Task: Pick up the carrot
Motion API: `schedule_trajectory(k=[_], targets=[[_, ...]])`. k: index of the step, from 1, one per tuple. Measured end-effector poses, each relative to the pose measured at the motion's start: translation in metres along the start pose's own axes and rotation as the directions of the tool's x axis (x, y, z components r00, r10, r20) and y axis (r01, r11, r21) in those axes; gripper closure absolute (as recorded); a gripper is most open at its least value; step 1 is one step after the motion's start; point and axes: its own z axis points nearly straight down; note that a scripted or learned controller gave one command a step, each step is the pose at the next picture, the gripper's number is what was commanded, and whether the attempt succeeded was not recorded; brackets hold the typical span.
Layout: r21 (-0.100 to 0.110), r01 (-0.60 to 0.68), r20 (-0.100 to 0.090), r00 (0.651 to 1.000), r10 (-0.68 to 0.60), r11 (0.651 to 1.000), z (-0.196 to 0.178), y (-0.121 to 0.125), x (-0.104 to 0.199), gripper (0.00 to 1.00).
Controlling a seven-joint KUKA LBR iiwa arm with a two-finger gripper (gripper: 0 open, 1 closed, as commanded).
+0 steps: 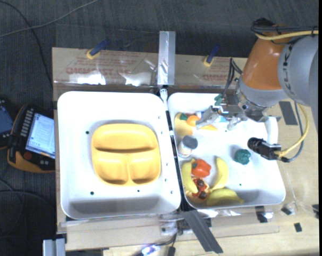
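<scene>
Right bin (267,188): carrot (191,120) just beside fingers (220,117) (left).

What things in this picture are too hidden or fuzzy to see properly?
- The hand: in the camera view it is small and blurred over the right bin, so open or shut is unclear.
- The orange thing beside the hand: partly covered, so carrot or not is unclear.
- The arm: cut off by the top and right edges.
- The small dark things on the bananas: too small to name.

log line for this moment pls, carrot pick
task: pick carrot | gripper: over right bin, far end, by orange item | grasp: none seen | yellow tray: left bin
</scene>
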Motion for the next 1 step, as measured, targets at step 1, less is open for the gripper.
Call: schedule_trajectory(k=[1], targets=[[0.001,-0.103,-0.001,0.995,0.103,0.995,0.0725,0.0299,-0.0122,0.0]])
